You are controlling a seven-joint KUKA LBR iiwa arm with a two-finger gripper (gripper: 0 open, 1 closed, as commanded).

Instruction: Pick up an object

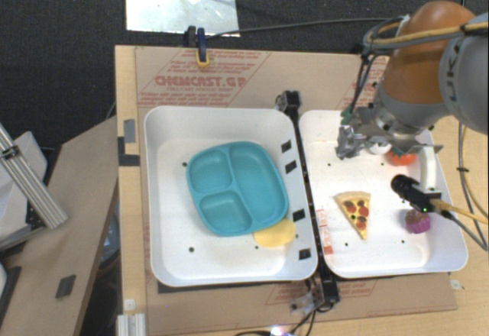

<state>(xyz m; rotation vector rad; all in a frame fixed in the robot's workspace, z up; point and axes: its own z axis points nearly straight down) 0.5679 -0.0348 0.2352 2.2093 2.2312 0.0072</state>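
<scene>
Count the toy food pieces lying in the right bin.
3 visible: a pizza slice mid-bin, a purple piece near the right wall, an orange piece partly under the arm. More may hide beneath it.

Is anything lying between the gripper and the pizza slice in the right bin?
Nothing visible. The gripper hangs over the right bin's far left part, and bare white floor separates it from the pizza slice. The purple piece lies off to the side.

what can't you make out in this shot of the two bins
- Yellow piece in the left bin: mostly tucked under the teal tray, so its shape is unclear.
- Orange thing in the right bin: largely covered by the arm's wrist.
- Purple thing: too small and partly behind a black part to identify.
- Gripper: blurred; open or shut unclear.
</scene>
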